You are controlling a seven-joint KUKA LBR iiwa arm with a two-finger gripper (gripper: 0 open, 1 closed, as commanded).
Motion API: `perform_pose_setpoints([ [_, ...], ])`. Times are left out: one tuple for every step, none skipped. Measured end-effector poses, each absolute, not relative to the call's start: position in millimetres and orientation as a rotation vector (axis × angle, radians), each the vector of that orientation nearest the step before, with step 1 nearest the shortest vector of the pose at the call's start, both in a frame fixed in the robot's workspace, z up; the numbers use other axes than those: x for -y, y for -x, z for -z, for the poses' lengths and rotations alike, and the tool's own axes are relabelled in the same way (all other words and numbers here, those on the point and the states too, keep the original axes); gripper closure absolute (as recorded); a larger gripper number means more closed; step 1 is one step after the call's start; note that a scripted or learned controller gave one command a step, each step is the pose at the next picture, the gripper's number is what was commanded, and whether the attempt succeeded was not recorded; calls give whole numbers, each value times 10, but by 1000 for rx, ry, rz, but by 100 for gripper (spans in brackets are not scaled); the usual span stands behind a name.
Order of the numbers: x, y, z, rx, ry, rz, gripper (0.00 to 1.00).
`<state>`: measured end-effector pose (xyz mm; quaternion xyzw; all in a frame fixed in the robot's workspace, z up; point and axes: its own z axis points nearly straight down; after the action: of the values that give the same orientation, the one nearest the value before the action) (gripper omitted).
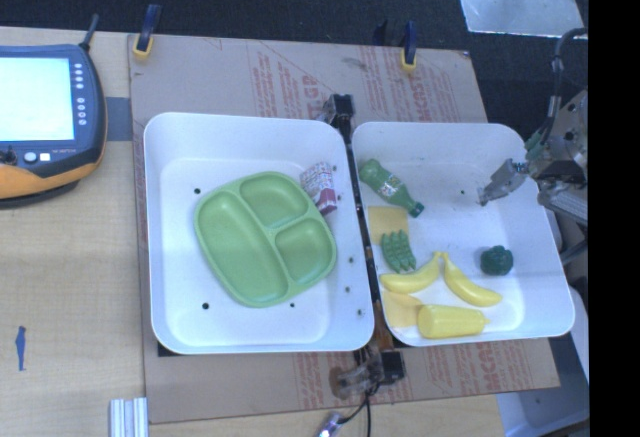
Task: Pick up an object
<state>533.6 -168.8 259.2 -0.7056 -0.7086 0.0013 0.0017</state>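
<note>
The right bin (455, 140) holds the things that could be picked. A green bottle (388, 187) lies tilted near its far left corner, close to the wall shared with the other bin. Below it a flat yellow square (384, 221) rests against the left wall, and a small green ridged toy (397, 251) lies on the square's near edge. Nearer the front edge, two bananas (440, 279) lie side by side, their tips meeting, and a yellow cylinder (450, 321) lies on its side just in front of them, along the front wall. A dark green broccoli piece (496, 261) sits apart from these, toward the right wall.

The jaws (497, 187) reach in over the right bin's far right part, well apart from every object; nothing is between them, but how far open they are cannot be told from this slant.

The left bin (165, 225) carries a green divided plate (265, 237) at its middle, and a small crumpled red and white packet (320, 185) lies just beside the plate's far right rim, near the shared wall.

Both bins rest on a brown cardboard sheet (270, 75) on the worktop (70, 305). A control tablet (45, 120) with a lit screen lies at the worktop's left edge.
</note>
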Motion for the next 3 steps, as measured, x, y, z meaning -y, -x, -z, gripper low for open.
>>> perform_pose_setpoints([
  [2033, -4810, -1954, 2225, 2214, -6, 0],
  [1899, -5164, -1154, 2225, 2211, -6, 0],
  [932, -5448, -2379, 2226, 2214, -1, 0],
])
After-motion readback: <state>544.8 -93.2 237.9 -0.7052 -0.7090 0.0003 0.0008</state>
